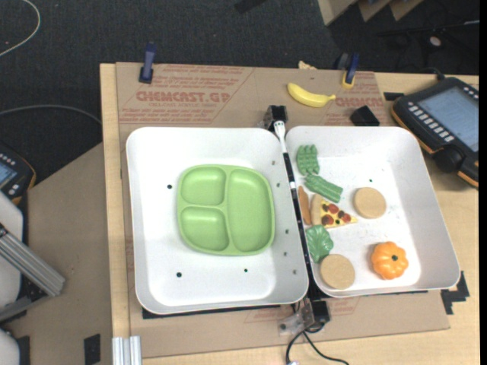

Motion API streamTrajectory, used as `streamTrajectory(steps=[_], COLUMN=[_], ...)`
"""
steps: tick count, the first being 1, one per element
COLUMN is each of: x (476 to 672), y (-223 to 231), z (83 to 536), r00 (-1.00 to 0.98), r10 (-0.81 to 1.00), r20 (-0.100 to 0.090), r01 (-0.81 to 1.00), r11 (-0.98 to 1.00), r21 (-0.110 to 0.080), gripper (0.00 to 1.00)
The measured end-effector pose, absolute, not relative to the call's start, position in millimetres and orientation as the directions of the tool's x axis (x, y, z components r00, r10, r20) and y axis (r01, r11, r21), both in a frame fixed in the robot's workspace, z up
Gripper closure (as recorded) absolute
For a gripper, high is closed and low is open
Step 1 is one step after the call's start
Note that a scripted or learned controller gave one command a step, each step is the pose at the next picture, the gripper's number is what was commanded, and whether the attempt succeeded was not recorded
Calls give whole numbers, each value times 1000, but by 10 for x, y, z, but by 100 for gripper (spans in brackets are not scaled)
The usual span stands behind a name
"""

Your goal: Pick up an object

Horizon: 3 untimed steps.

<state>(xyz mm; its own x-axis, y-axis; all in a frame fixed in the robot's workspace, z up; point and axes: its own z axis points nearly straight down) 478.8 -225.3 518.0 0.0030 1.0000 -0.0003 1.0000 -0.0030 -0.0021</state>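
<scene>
Going left to right: a blue clamp sits on the bench's far edge. The left bin has a green divided plate lying flat in its middle. The pickable stuff is all in the right bin. Along its left wall there's a green pea pod, a green bean piece and a toy pizza slice, with a green leafy bit just below. A round cracker lies near the front wall and a second cracker is mid-bin. An orange pumpkin sits upright, front right. A toy banana lies on the cardboard behind that bin. A teach pendant is far right. Can't tell if the pincer is spread or pressed together.
</scene>
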Motion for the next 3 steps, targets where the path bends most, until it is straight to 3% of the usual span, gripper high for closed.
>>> streamTrajectory(steps=[1, 2, 3], x=[4785, 5046, 4775], y=[-2231, -1671, -2161], z=[3970, 5447, 4606], r00=[1, -8, 6], r10=[1000, 1000, 1000], r20=[4, -6, 1], r01=[1000, 1000, 1000], r11=[-1, 8, -6], r21=[-11, 20, -7], gripper=[100, 100, 100])
